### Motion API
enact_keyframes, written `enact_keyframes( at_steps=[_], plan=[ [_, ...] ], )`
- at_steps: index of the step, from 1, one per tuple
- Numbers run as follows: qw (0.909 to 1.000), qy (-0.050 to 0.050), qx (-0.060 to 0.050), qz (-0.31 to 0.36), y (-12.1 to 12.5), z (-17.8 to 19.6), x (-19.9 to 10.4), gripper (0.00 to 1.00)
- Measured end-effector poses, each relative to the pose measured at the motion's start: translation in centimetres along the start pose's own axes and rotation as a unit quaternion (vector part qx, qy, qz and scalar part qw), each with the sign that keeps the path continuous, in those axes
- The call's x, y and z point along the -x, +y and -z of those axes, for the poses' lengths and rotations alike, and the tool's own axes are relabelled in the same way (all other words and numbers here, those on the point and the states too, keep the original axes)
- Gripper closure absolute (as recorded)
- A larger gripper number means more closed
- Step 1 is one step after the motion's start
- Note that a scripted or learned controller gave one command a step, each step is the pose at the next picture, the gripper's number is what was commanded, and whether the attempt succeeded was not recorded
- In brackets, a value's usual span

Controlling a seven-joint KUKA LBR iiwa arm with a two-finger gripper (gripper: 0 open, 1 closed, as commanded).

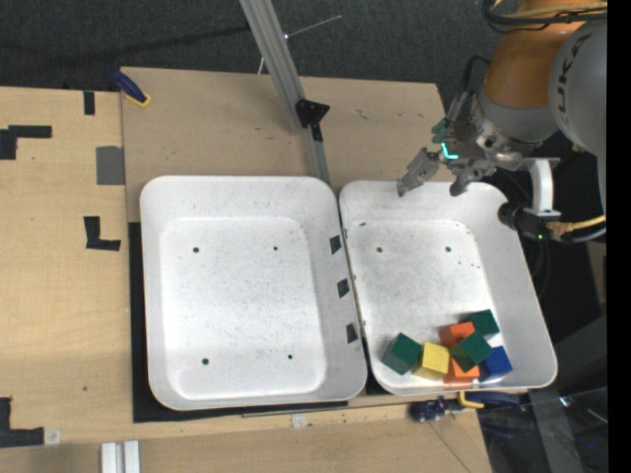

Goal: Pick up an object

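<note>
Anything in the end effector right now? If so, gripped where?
Nothing held. The end effector is open above the far edge of the right bin, with no object between its fingers. The blocks sit in that bin's near corner.

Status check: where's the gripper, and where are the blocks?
Gripper open, nothing held, over right bin's far rim. Blocks clustered in its near corner. Path clear.

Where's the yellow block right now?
The yellow block sits in the right bin's near corner, between a green block and an orange block.
</note>
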State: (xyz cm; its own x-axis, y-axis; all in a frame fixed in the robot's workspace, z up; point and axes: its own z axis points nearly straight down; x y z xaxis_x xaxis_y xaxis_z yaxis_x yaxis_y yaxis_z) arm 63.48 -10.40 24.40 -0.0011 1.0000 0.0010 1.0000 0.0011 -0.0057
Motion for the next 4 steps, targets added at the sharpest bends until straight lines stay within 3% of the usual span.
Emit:
enact_keyframes(
  at_steps=[1,4],
  plan=[
    [1.0000,0.000,0.002,0.001,0.1,0.3,0.0,0.00],
    [1.0000,-0.001,0.000,0.000,-1.6,-15.6,-0.9,0.00]
  ],
)
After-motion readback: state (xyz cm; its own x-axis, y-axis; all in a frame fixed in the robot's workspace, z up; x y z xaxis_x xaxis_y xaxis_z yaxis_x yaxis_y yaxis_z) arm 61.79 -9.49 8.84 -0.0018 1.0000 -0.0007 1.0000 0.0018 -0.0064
